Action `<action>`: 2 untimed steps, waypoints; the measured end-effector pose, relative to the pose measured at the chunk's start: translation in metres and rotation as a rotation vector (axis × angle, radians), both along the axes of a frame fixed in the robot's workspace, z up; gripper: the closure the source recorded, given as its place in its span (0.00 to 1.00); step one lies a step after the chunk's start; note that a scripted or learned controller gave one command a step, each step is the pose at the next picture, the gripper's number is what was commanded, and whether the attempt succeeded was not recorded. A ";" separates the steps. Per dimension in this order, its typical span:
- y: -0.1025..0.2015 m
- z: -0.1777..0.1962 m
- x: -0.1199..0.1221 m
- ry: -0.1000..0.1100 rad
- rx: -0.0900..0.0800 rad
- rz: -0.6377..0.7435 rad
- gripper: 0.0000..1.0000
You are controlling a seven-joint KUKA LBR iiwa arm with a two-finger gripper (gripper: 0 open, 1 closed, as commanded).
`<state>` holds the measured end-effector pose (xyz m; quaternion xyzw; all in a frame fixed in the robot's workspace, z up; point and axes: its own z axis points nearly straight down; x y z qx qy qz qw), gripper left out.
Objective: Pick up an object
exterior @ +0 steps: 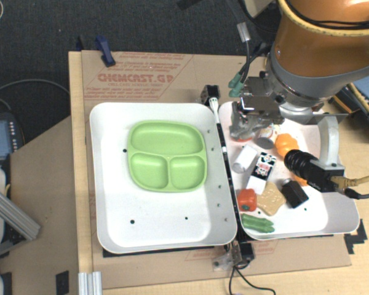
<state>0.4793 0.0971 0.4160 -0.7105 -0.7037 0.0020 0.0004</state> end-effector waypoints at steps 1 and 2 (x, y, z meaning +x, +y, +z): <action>0.052 -0.054 -0.001 0.004 0.001 0.014 1.00; 0.068 0.129 0.000 -0.023 0.010 0.013 1.00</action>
